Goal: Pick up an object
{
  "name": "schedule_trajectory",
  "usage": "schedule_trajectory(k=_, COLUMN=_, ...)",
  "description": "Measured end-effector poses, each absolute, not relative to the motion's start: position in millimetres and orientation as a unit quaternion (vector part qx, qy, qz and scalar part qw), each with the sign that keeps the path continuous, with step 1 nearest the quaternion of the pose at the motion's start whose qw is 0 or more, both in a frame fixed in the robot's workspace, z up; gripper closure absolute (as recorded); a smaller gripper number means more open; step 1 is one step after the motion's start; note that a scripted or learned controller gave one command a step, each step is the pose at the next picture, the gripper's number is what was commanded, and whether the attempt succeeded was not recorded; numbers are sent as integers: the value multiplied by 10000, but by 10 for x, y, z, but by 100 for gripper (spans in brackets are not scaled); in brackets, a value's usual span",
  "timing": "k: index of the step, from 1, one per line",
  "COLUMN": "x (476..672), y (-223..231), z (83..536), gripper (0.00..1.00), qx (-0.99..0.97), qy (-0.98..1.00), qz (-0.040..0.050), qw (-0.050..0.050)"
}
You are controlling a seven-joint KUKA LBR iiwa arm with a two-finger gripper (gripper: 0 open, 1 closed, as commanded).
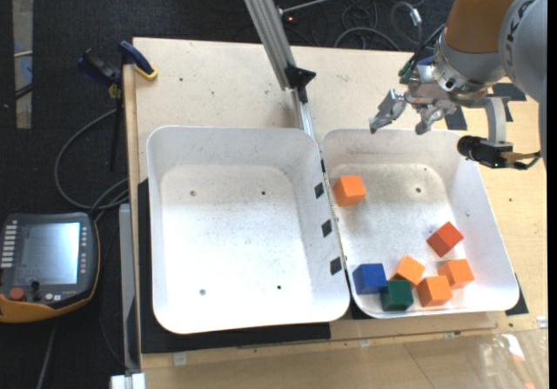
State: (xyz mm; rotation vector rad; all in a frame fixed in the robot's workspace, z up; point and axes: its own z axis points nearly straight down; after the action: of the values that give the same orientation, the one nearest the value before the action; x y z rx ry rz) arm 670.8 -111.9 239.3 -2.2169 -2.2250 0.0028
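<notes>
Camera view: two shallow white bins are set side by side on a light wooden bench point(218, 83). The left bin point(174, 161) is seen with speckled floor and small holes. The right bin point(474, 196) holds all the blocks. One orange cube point(350, 190) is placed alone near the bin's upper left, close to the divider between the bins. A red-orange cube point(445, 238) is seen tilted at the right side. A cluster is grouped at the near edge: a blue cube point(370, 278), a dark green cube point(398, 295) just beside it, an orange cube point(409, 271) behind the green one, another orange cube point(434, 291) to the right, and one more orange cube point(456, 272) next to that.

The gripper point(404, 116) is held above the far rim of the right bin, well apart from every block. Its two fingers are spread apart, nothing is seen between them. The arm point(496, 13), grey with an orange band, is reached in from the right.

A teach pendant point(43, 265) is seen at the left, off the bench. A slanted metal pole point(265, 17) is fixed at the bench's far side. A blue-and-yellow clamp point(117, 65) is attached at the bench's far left corner.
</notes>
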Motion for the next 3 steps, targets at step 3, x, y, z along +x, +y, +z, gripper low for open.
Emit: schedule_trajectory(k=3, x=5884, y=-1151, z=1701, gripper=0, qx=-7076, qy=-7066, qz=-2, qw=-3)
